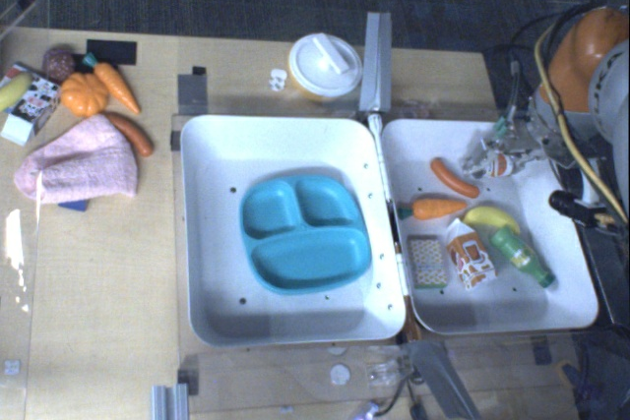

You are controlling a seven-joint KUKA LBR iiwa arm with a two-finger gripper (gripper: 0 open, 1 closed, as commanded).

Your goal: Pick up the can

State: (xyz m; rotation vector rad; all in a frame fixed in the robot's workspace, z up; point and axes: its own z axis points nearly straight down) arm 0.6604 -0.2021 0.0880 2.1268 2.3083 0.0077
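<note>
can (498,166) in right bin (587,308) | hand (506,147) over it, grip unclear | sausage (454,178) beside

Right bin (581,310) crowded: sausage (454,177), carrot (437,208), banana (490,216), carton (470,256), bottle (522,257) bunched together.

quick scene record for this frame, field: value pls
gripper: over the right bin's far edge
can: right at the gripper tip, grasp unclear
right bin: hot dog, carrot, banana, green bottle, small carton, sponge
left bin: blue divided plate
bench, left: pink cloth
</note>
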